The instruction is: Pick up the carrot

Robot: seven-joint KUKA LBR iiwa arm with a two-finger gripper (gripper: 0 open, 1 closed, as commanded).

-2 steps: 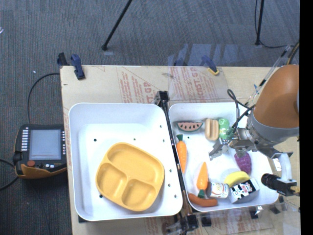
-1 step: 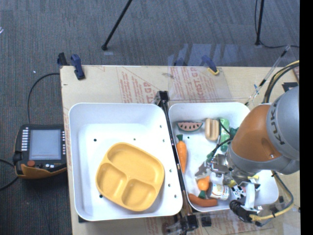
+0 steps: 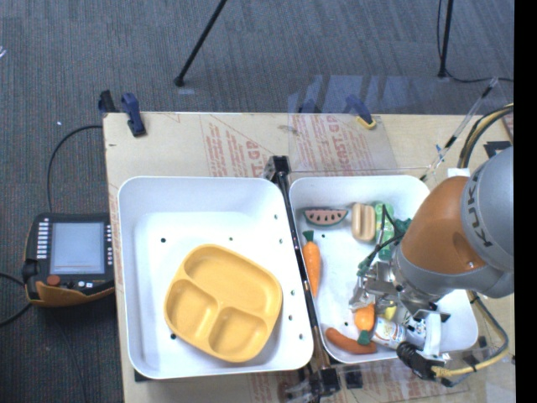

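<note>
The carrot (image 3: 312, 263) is orange with a green top. It lies lengthwise against the left wall of the right bin (image 3: 419, 183), green end toward the back. My gripper (image 3: 372, 299) hangs low over the front middle of that bin, to the right of the carrot and apart from it. A small orange piece with a green tip (image 3: 365, 318) sits right under the gripper. The arm's orange band (image 3: 440, 233) covers the bin's right side.
A watermelon slice (image 3: 325, 217), a tan bread piece (image 3: 363, 222) and a green item (image 3: 383, 218) lie at the right bin's back. A red sausage-like piece (image 3: 351, 341) lies at its front. The left bin (image 3: 134, 225) holds a yellow divided plate (image 3: 222, 302).
</note>
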